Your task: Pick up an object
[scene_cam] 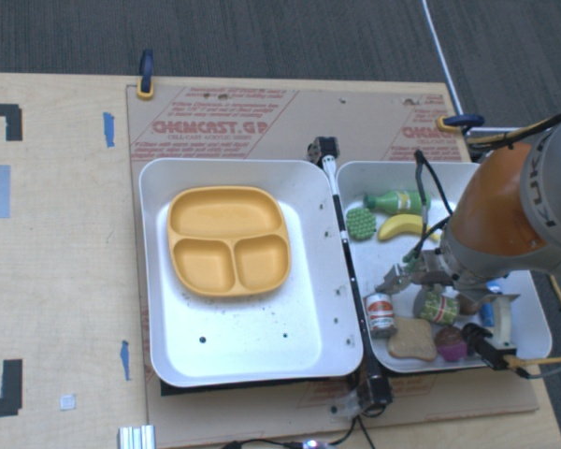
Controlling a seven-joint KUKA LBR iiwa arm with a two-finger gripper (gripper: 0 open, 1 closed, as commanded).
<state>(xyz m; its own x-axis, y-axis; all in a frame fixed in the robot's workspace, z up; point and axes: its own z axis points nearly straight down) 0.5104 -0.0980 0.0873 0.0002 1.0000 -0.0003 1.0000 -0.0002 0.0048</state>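
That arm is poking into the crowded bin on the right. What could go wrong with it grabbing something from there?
The toys lie packed together: the small can, the bread slice and a green-labelled jar sit close beside the gripper, so it may nudge neighbours or catch two things at once. The can lies near the right bin's wall, which could block a finger. Round pieces like the banana might roll or slip away when touched.
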